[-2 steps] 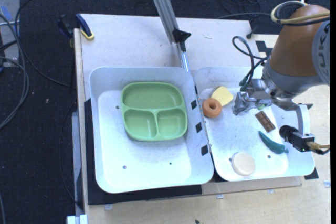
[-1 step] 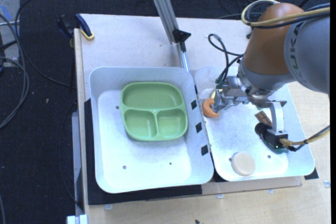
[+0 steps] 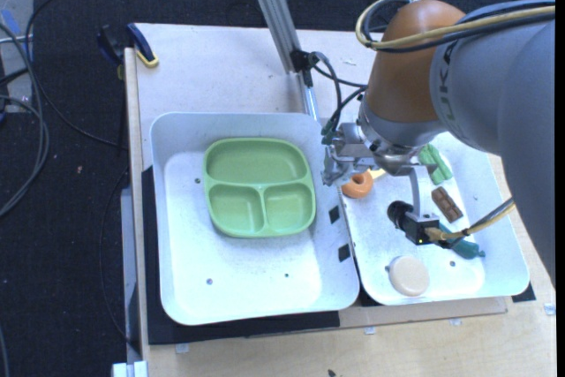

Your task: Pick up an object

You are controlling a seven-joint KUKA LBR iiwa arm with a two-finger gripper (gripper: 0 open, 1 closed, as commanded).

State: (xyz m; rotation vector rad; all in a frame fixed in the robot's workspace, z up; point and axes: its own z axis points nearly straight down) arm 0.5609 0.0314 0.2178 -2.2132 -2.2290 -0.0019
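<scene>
Dark carpet strewn with black cables surrounds a pale wooden bench [image 3: 221, 66] seen from above at a slant. Two shallow white bins sit side by side on it. Reaching in from the right, the grey arm [image 3: 494, 75] with its orange band hangs over the right bin [image 3: 503, 269], and its gripper [image 3: 340, 162] sits low over the wall between the bins; whether it is apart or together cannot be told. Inside the left bin [image 3: 185, 278] lies a green divided plate [image 3: 260, 187] with three compartments. In the right bin lie a small orange ring [image 3: 357, 185] just beside the gripper, a cream round disc [image 3: 410, 275] near the front, a brown block [image 3: 447, 204], a green piece [image 3: 433, 163] and a teal piece [image 3: 468, 250].
</scene>
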